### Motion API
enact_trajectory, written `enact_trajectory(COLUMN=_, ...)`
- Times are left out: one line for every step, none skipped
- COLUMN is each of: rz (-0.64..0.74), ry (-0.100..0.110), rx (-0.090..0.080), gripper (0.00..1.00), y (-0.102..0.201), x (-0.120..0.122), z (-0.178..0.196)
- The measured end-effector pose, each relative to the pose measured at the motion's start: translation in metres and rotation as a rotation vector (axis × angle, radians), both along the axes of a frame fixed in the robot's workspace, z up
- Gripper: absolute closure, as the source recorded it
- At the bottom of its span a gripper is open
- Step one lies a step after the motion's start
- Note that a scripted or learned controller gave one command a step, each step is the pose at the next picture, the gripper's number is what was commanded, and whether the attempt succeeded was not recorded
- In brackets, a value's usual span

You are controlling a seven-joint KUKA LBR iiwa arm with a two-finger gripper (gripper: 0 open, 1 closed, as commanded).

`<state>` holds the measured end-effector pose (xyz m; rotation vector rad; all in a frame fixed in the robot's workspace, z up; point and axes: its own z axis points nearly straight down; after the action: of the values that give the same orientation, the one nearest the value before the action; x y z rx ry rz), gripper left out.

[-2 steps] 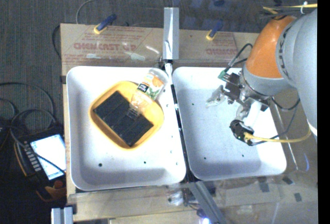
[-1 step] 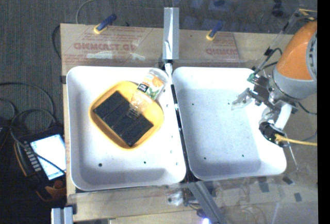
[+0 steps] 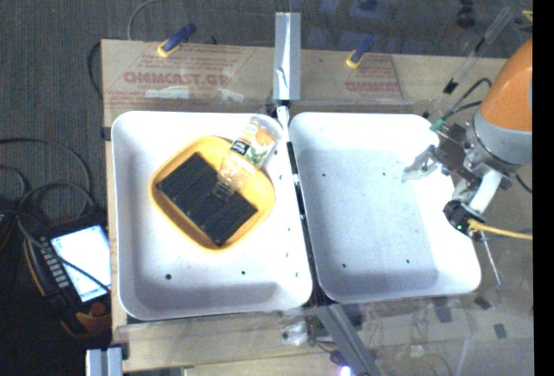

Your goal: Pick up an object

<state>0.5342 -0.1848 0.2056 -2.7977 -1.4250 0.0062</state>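
Note:
A yellow dish (image 3: pixel 260 197) with a dark, ridged black insert (image 3: pixel 206 195) lies in the left bin (image 3: pixel 138 270). A clear plastic bottle (image 3: pixel 245 150) with an orange label leans on the dish's far rim, close to the divider between the bins. My gripper (image 3: pixel 422 163) hangs over the right side of the right bin (image 3: pixel 372 262), far from both objects. I see nothing held in it. The arm's grey wrist and orange band (image 3: pixel 519 97) reach in from the right edge.
Cables and a yellow hose (image 3: pixel 506 233) run off the wrist past the right bin's rim. A metal post (image 3: pixel 286 54) stands behind the gap between the bins. Two clamps (image 3: pixel 176 40) sit on the cardboard at the back.

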Motion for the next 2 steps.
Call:
enact_trajectory(rz=-0.246, ry=-0.001, rx=-0.005, gripper=0.00, y=-0.005, x=0.001, z=0.171)
enact_trajectory(rz=-0.174, ry=0.004, rx=0.002, gripper=0.00, y=0.053, x=-0.040, z=-0.102)
